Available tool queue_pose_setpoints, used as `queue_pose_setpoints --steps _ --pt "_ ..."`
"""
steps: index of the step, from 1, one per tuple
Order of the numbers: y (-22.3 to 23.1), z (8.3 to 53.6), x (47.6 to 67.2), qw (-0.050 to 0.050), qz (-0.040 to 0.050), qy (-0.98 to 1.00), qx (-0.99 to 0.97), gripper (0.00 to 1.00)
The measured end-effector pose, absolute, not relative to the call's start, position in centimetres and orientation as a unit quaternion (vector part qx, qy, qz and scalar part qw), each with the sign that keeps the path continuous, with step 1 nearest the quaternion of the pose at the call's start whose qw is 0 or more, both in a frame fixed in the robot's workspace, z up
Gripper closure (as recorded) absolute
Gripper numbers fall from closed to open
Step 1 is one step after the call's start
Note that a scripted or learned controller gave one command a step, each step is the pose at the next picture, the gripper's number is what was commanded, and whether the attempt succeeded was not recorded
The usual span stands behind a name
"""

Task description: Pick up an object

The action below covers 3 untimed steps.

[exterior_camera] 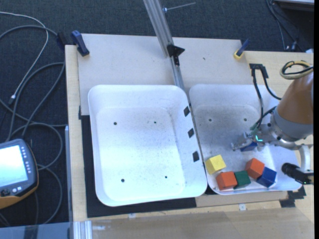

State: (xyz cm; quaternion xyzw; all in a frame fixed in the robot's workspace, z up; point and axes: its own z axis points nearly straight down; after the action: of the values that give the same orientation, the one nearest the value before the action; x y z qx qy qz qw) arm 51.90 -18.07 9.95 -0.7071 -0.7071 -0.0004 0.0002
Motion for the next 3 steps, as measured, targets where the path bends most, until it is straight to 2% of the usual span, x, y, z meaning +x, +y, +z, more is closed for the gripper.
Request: queue_pose_setpoints --steps 3 --pt "-18.08 9.95 51.9 0.0 -0.0005 -0.707 -0.707 0.0"
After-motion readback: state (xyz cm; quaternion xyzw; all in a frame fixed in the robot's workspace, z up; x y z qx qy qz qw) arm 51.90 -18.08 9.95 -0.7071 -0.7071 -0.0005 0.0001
